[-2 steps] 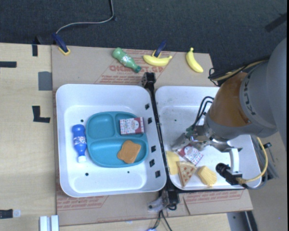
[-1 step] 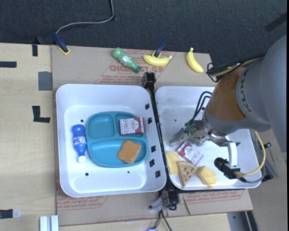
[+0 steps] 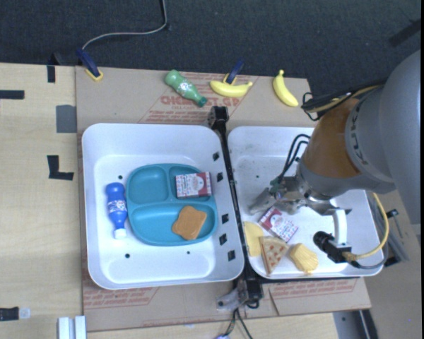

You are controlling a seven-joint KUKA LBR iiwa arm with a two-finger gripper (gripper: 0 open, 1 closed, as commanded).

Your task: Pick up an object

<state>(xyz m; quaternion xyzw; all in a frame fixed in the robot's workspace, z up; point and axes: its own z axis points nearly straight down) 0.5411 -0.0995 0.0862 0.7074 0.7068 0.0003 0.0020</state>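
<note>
We see 1 thick arm [image 3: 403, 119] with a smooth, rounded grey shell and a wide orange band [image 3: 332, 143] above the wrist. Black cables [image 3: 297, 154] loop beside that band, a yellow cable [image 3: 381, 235] curves below, and the gripper [image 3: 268, 200] is dull metal with a white part [image 3: 339, 224] nearby.

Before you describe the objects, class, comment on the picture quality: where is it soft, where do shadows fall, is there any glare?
Camera view: lighting is even and soft, without harsh glare on the white bins; the arm looms large and slightly blurred at the right, casting a faint shadow into the right bin; the end effector is smeared, its detail unclear; the blue tray reads sharper.
</note>
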